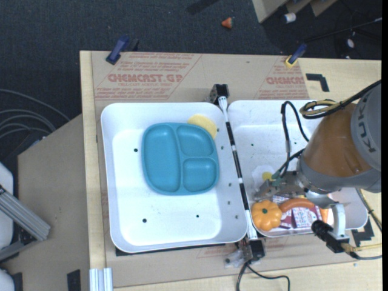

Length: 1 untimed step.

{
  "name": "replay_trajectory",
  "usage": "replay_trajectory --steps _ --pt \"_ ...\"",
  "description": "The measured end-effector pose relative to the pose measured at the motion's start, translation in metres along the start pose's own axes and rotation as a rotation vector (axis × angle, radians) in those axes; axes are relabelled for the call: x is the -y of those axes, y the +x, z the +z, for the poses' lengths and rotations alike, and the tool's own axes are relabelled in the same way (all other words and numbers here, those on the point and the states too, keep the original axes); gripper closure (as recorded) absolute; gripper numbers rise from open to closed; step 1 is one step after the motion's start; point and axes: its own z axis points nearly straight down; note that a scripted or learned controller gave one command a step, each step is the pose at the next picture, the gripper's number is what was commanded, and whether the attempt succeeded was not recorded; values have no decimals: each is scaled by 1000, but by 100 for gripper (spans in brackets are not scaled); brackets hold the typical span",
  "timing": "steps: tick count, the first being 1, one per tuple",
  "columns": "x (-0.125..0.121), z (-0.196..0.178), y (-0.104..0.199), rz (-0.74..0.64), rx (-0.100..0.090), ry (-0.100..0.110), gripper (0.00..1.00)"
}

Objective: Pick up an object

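The arm reaches in from the right so that its hand (274,187) hangs low over the right bin (257,132), just above the small pumpkin (266,215) and wrappers heaped in the lower corner, likely lining up a grasp. Whether the hand is wide or narrow cannot be told. The blue tray (179,157) lies flat in the left bin (121,180), well apart.

Two white bins (121,180) of smooth, faintly glossy plastic on a worktop (91,162) of matt, pale wood-like board. Blue divided tray (179,157): smooth matt plastic. Protective brown paper sheet (182,71), printed, along the worktop's far edge. Orange pumpkin (267,216): glossy plastic. Arm (339,144): satin orange band, grey metal-look casing. Floor (60,17): rough dark carpet.
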Motion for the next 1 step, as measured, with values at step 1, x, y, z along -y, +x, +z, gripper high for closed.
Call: replay_trajectory --steps 1 --pt "-90 -1 -4 -1 1 -4 0"
